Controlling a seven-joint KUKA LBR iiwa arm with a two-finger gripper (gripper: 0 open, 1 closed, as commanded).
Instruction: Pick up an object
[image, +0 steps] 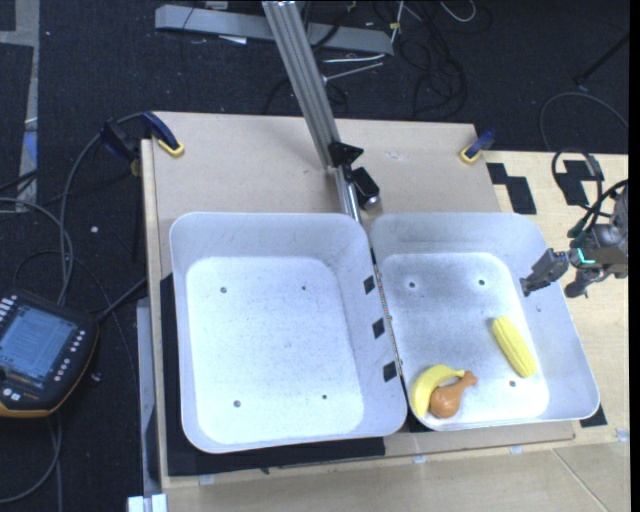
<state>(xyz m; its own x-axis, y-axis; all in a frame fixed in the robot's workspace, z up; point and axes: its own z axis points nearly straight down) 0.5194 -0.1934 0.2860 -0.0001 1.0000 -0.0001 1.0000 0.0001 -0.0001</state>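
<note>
Two-finger gripper (562, 272) shown at the right rim of the right-hand shallow white bin (440, 240), fingers spread and nothing held. The yellow corn cob (513, 346) lies near, below it; a yellow banana (432, 381) touches an orange drumstick-shaped toy (449, 396). The isolated cob is best approached, jaws set across its width

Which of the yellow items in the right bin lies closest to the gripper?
The corn cob, alone near the bin's right wall below the gripper. The banana lies farther off at the front edge, touching an orange piece.
</note>
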